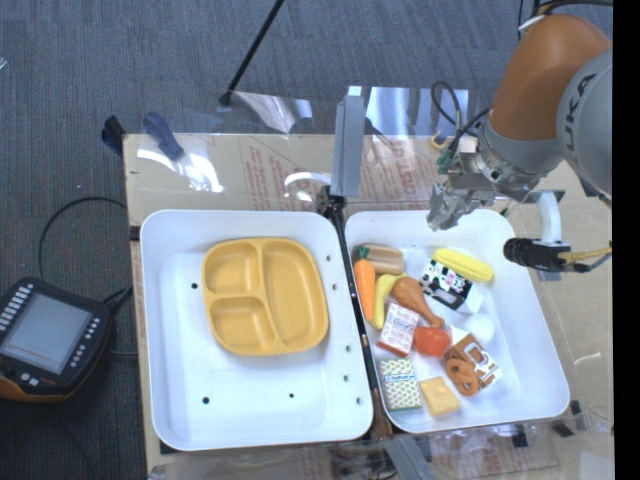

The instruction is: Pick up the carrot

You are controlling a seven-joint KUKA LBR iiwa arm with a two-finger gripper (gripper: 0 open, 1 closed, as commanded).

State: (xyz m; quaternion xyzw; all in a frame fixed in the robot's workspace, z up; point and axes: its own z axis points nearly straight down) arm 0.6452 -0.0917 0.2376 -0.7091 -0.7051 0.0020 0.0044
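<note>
The orange carrot (365,286) with a green top lies along the left wall of the right bin (540,368), next to a hot dog (385,258) and a yellow piece. My gripper (445,211) hangs over the bin's far edge, up and to the right of the carrot and well apart from it. Nothing shows between its fingers. Whether they are open or shut is not visible from this angle.
The left bin (175,368) holds a yellow divided plate (265,295). Around the carrot lie a chicken leg (415,298), a tomato (432,340), a cow-print carton (445,283), a banana (465,265), pretzels (465,366), a cheese cube (439,396) and small boxes.
</note>
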